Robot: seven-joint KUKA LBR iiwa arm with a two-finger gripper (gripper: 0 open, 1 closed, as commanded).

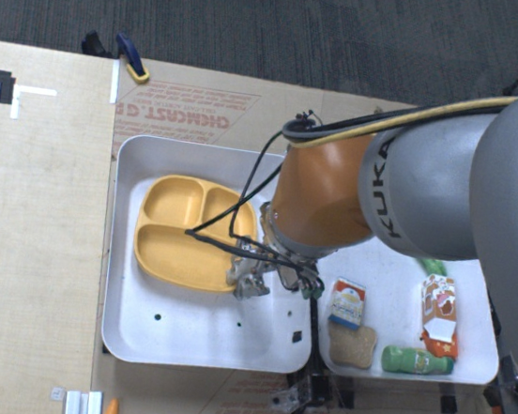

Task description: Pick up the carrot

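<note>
Claw (251, 281) low in left bin (130, 326) beside yellow plate (176, 228), grip state unclear.

You are looking at a grey arm (453, 170) wearing an orange band (322, 195), over two white bins (130, 326). A yellow-orange divided plate (176, 228) is sitting at nine o'clock from the band. At four o'clock, a red-and-white carton (347, 304), a tan slab (353, 344), a green bottle (417, 361) and an orange-white packet (439, 315) are showing.

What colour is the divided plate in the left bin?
Yellow-orange, plain; the divided plate shows in the camera view.
</note>
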